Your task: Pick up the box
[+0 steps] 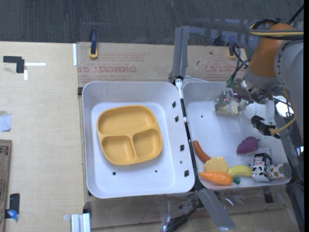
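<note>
A small black-and-white box [260, 166] stands at the front right corner of the right bin [212, 129]. Beside it, to the right, lies a second small box [277, 171] printed in white, red and green. My gripper [225, 100] hangs over the far part of the right bin, well away from both boxes, which lie toward the front. It points down at a pale yellow lumpy object [228, 108] directly beneath it. I cannot tell whether it touches that object.
The right bin also holds purple grapes [247, 144], a banana [240, 170], a carrot [216, 178], a yellow piece [216, 165] and a red sausage [201, 151]. A yellow divided plate [129, 134] sits in the left bin [91, 144]. The arm [273, 57] crosses the right bin's far right corner.
</note>
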Controlling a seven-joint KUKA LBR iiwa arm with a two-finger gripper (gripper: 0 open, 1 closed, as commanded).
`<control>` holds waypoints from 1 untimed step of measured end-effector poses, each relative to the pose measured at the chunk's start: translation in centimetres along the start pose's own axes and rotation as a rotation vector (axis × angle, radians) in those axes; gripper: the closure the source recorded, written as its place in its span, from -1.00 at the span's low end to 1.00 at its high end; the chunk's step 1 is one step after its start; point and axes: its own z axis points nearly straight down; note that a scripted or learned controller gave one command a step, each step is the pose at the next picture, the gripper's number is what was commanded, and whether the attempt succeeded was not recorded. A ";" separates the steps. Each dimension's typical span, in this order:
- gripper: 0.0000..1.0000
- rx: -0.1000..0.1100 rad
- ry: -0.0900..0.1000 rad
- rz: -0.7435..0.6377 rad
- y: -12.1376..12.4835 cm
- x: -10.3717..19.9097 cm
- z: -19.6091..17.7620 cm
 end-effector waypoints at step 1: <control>1.00 0.001 -0.001 0.019 0.8 6.2 -9.0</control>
